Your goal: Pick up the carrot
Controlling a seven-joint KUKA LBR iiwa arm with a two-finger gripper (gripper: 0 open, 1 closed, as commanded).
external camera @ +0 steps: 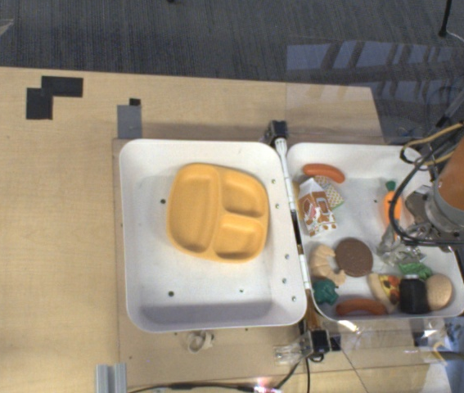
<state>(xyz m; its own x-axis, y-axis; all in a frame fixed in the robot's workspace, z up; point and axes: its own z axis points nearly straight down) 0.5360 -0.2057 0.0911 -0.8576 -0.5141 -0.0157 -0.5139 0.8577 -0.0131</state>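
- Nearest the camera, a black object (414,295) is seen at the right bin's (354,155) near edge.
- An orange carrot (392,205) is glimpsed beside the tool (401,237); finger state cannot be told.
- Descent should be centred on the carrot.

Orange carrot (390,205), partly hidden, near right bin's far right side

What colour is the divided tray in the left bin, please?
Yellow-orange; the divided tray shows in the camera view.

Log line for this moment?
arm: over right bin | claw: low, beside carrot | carrot: in bin, not seen held | tray: left bin
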